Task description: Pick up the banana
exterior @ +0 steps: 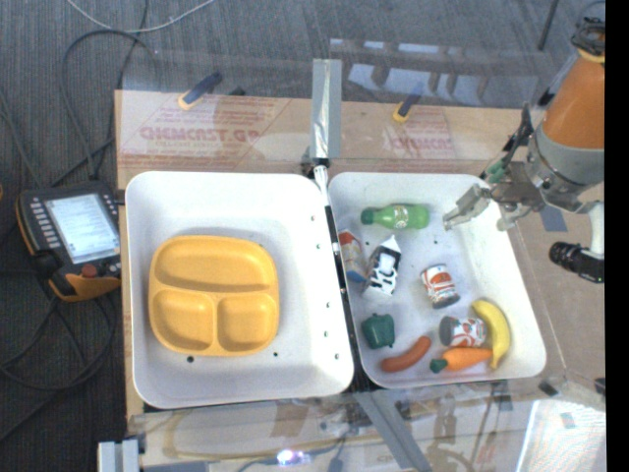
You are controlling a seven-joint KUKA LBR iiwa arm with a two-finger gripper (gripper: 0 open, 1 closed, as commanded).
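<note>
The yellow banana (494, 327) lies curved along the right wall of the right bin (521, 293), near its front corner. A carrot (462, 360) and a small can (464, 332) touch its left side. My gripper (484, 214) hovers over the back right part of that bin, well behind the banana. Its two fingers are spread open with nothing between them.
The right bin also holds a green bottle (395, 216), a black-and-white carton (384, 268), a red-labelled can (440, 285), a green pepper (377, 330) and a red sausage (405, 354). A yellow divided tray (214, 293) lies in the left bin (197, 190). A control pendant (69, 229) lies left of the bench.
</note>
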